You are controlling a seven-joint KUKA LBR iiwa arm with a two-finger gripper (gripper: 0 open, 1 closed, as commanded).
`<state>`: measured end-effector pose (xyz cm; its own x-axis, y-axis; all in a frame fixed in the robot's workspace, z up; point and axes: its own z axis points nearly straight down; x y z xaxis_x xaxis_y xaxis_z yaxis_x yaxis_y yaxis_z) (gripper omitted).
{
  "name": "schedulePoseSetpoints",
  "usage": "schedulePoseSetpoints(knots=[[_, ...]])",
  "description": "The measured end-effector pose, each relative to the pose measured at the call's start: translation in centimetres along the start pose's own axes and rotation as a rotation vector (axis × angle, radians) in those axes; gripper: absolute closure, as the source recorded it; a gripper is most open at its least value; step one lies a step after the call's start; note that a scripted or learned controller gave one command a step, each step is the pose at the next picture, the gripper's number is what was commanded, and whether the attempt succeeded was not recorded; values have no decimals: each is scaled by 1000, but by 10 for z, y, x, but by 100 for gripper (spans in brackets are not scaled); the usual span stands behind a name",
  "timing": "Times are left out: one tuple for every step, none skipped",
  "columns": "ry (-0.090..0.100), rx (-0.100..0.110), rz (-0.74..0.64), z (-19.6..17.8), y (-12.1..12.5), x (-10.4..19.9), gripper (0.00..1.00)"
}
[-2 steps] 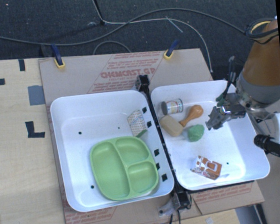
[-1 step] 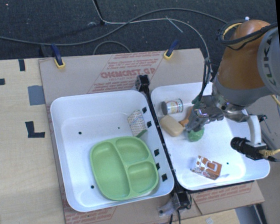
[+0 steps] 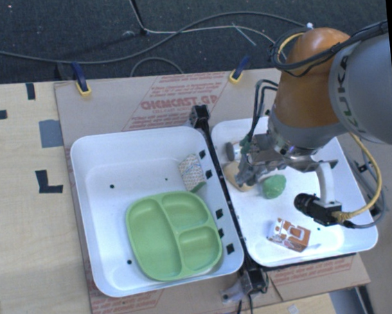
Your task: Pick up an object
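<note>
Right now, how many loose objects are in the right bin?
3 visible. A green ball near the middle, a tan object by the left wall under the end effector, and an orange-and-white packet toward the front. The arm may hide more.

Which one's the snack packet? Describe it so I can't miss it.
Look in the right bin, toward its near edge. The snack packet lies flat there, orange-brown and white, unlike the round green ball further up beside the gripper.
</note>
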<state>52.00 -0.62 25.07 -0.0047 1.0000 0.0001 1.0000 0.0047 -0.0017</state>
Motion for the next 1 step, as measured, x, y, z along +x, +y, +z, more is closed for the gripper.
schedulePoseSetpoints(knots=[[1, 0, -2, -3, -2, 53, 100]])
